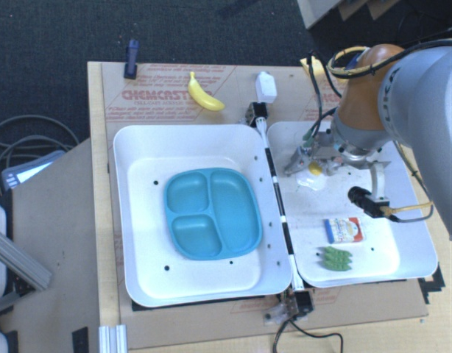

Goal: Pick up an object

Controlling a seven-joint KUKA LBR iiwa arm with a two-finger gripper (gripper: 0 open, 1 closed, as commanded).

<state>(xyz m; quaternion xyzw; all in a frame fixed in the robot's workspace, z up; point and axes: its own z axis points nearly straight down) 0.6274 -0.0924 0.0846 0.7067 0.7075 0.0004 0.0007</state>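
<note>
A smooth, glossy blue plastic tray (211, 213) is seen in a matt white plastic bin (138, 160). The bench (108, 300) looks like printed cardboard. The arm's orange band (369, 87) appears glossy.

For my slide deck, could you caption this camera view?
End effector low in right bin; blue divided plate in left bin.

Arm (425, 101): bulky, smooth grey casing
Band (366, 87): glossy orange, above the wrist
Cables (336, 65): yellow and black, looped beside the band
Gripper (308, 160): small, metallic grey
</note>
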